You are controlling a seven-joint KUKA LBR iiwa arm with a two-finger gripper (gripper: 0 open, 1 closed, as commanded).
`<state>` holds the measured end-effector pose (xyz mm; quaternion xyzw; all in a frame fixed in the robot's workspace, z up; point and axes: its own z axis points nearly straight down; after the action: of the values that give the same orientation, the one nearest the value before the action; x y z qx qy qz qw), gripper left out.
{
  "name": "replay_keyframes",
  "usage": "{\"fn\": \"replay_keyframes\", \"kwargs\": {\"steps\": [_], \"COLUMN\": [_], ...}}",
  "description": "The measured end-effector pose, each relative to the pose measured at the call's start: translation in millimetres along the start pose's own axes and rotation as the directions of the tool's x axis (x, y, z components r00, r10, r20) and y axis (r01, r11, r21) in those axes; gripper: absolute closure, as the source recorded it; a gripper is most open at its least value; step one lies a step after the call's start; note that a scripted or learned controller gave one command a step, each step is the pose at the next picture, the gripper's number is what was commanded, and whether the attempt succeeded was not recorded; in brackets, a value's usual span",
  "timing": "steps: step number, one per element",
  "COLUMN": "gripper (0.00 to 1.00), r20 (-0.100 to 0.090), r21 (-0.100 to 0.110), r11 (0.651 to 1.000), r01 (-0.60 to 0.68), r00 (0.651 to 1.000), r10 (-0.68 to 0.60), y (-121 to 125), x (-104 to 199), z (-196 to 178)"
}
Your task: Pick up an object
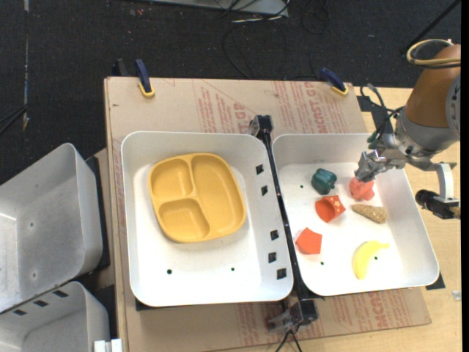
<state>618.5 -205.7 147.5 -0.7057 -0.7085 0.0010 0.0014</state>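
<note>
The right bin (418, 218) holds several small objects. They are a teal piece (323, 180), a pink piece (362, 189), a red piece (330, 208), a tan cone-like piece (369, 213), an orange-red piece (308, 241) and a yellow banana (368, 258). My gripper (366, 169) reaches in from the right and hangs low at the pink piece's upper edge, partly covering it. I cannot tell whether it touches the piece.
A yellow divided plate (196, 196) lies in the left bin (139, 270). A black divider (275, 218) runs between the bins. Grey tubs (44, 226) stand off the bench at the left. Clamps (144, 79) grip the board's far edge.
</note>
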Motion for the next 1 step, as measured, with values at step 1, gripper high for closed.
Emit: {"fn": "replay_keyframes", "kwargs": {"steps": [1], "gripper": [0.0], "r20": [0.0], "r21": [0.0], "r11": [1.0], "r01": [-0.001], "r00": [1.0], "r10": [0.001], "y": [-0.4], "x": [1.0], "z": [53.5]}}
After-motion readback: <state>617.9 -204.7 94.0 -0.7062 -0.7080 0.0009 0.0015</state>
